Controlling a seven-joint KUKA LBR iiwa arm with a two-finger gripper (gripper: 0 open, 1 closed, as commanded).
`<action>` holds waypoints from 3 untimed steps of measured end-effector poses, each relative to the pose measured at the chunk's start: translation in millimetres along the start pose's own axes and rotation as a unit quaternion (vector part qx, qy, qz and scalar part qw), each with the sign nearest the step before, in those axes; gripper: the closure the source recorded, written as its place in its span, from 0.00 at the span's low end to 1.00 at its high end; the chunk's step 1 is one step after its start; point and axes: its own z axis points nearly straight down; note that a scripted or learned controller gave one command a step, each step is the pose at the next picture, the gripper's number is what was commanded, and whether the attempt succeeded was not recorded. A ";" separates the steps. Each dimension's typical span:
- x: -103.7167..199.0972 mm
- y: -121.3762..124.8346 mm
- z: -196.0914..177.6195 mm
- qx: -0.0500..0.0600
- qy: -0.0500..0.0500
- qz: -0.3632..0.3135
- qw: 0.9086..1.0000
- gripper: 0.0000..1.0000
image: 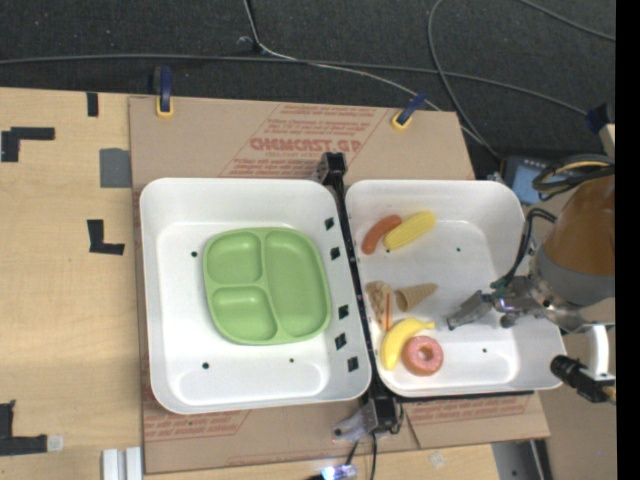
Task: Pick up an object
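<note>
The right bin [500,200] holds several toy foods. A red sausage [380,233] and a yellow corn cob [411,230] lie at its far left. A brown ice cream cone [416,295] and thin brown sticks [380,301] lie mid-left. A yellow banana [398,340] and a pink doughnut [424,355] touch each other at the near left. My gripper [456,319] hangs low over the bin's middle right, pointing left, a short way right of the doughnut and the cone. Nothing is visibly in it.
The left bin [165,268] holds a green divided plate [267,286]. A black divider [345,268] separates the two bins. The grey arm with its orange band [585,238] comes in over the right bin's right wall. Cables [520,253] hang near the wrist.
</note>
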 end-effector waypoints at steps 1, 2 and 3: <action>0.1 0.4 31.2 -0.003 -0.002 -0.001 1.000 0.00; -0.5 1.7 18.8 -0.005 -0.003 -0.001 1.000 1.00; -8.5 1.3 -40.8 -0.006 -0.002 0.000 1.000 1.00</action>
